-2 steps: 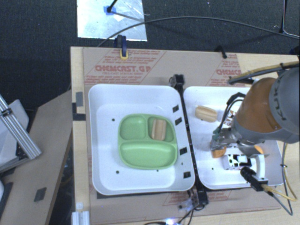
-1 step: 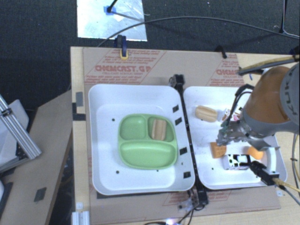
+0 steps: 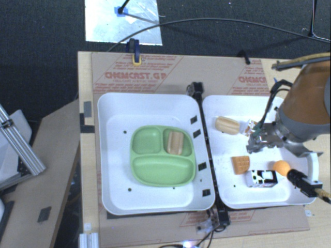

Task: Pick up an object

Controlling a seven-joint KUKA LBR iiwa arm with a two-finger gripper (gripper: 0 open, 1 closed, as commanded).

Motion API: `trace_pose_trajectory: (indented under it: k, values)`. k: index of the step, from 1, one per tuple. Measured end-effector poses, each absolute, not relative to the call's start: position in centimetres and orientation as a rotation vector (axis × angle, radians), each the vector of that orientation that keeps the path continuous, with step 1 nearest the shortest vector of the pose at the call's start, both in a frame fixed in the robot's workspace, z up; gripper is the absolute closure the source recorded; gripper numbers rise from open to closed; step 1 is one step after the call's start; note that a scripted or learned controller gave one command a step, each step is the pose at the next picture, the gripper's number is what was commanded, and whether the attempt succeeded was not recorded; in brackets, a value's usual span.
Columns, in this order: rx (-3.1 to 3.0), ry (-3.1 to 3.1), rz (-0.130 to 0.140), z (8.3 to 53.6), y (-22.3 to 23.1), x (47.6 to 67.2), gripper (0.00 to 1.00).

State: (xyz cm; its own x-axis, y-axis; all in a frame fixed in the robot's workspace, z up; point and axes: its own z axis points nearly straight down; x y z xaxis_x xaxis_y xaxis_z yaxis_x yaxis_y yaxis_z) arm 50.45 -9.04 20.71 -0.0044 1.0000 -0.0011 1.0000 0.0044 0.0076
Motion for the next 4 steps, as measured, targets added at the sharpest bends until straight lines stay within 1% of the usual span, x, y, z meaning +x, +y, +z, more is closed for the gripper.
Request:
trace_pose_trajectory:
  k: [1,2,3,4]
  values:
    - [2.216,2.224,0.002,21.0,-9.1,50.5,1.00]
    - [2.210,2.232,0.005,21.0,-4.1,51.8,1.00]
    - [2.210,2.232,0.005,20.3,1.0,53.8,1.00]
    - [2.211,2.230,0.005,19.8,5.4,56.4,1.00]
